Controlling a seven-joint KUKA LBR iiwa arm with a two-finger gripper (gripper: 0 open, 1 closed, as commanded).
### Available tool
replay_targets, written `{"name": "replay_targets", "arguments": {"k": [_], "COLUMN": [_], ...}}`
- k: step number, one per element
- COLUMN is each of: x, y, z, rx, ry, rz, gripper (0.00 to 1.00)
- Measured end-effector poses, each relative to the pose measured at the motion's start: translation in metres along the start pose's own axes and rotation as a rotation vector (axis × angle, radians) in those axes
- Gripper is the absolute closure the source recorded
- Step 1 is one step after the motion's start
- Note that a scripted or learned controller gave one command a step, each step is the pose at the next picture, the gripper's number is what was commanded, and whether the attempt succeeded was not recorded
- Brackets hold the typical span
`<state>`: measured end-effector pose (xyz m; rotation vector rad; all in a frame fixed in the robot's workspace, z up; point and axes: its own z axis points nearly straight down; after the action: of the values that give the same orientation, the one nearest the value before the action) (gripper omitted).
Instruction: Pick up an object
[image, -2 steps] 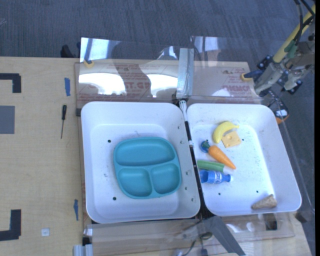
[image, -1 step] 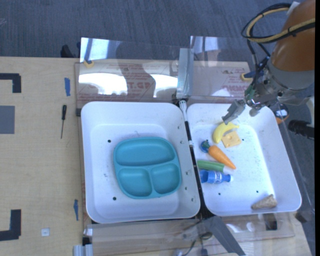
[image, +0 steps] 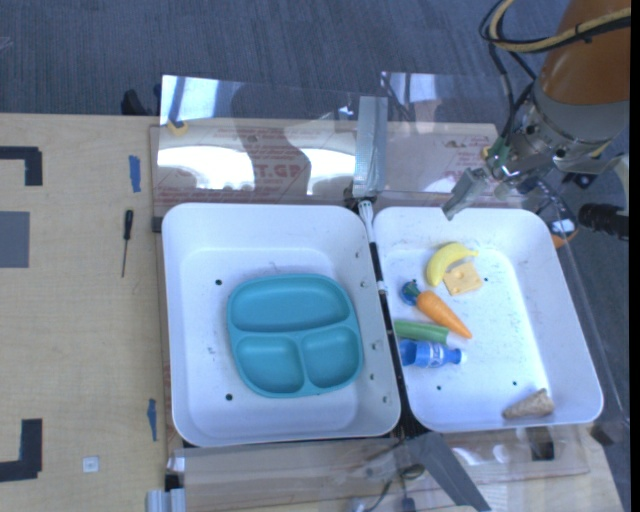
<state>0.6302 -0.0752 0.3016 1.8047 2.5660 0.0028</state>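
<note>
The right bin (image: 575, 330) holds several small items. A yellow banana (image: 445, 262) lies beside a pale yellow wedge (image: 464, 280). Below them are an orange carrot (image: 443, 314), a green stick (image: 421, 330), a blue bottle (image: 430, 354) and a small blue piece (image: 411, 291). A tan chunk (image: 528, 404) rests in the near right corner. My gripper (image: 505, 205) hangs above the bin's far edge, well up from the items. It is open, its two grey fingers (image: 463, 195) spread wide with nothing between them.
A teal divided plate (image: 293, 333) sits in the left bin (image: 190, 300). A clear plastic wall (image: 300, 150) stands behind both bins. The grey divider (image: 368, 150) rises between them at the back. Cables hang by the arm at the upper right.
</note>
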Motion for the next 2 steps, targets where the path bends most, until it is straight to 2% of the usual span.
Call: {"name": "replay_targets", "arguments": {"k": [1, 2], "x": [0.055, 0.053], "y": [-0.029, 0.006], "z": [-0.064, 0.107], "rx": [-0.005, 0.017], "ry": [0.000, 0.007], "rz": [0.113, 0.022], "gripper": [0.00, 0.00]}}
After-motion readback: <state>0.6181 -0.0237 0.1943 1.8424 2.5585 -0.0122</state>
